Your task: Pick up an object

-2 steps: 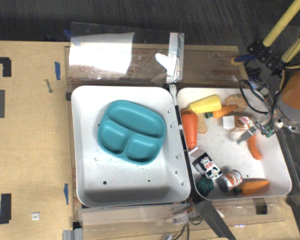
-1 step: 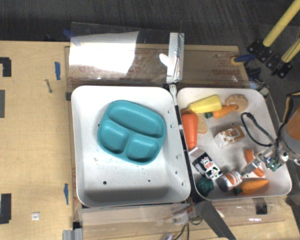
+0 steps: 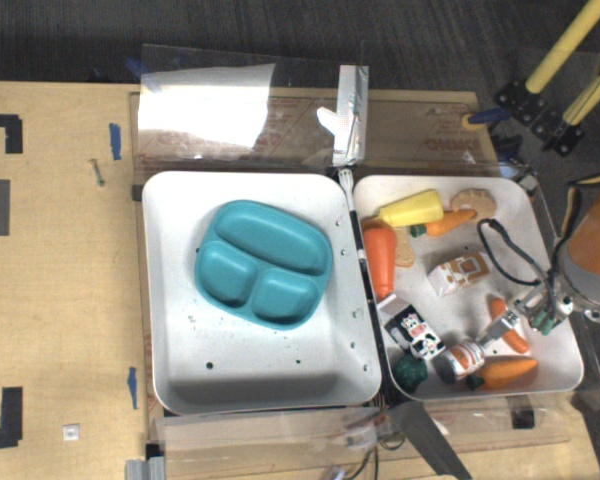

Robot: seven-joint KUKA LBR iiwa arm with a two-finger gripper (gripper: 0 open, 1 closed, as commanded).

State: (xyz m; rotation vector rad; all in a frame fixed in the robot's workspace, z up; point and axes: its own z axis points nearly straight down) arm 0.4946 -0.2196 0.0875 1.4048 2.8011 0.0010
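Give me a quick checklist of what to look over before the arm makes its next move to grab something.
1. Pincer over right bin: ok.
2. Pincer open or shut: cannot tell.
3. Anything held between its tips: cannot tell.
4. Targets near: small orange piece and orange carrot beside it: ok.
5. Crowding: black cable loops close by: not ok.
6. Left bin holds just the teal tray: ok.

teal divided plate (image 3: 263,261) | lies in left bin (image 3: 170,208) | wooden bench (image 3: 50,268)

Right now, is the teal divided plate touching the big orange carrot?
Apart. The camera view shows the teal divided plate in the left bin, the big orange carrot across the rims in the right bin.
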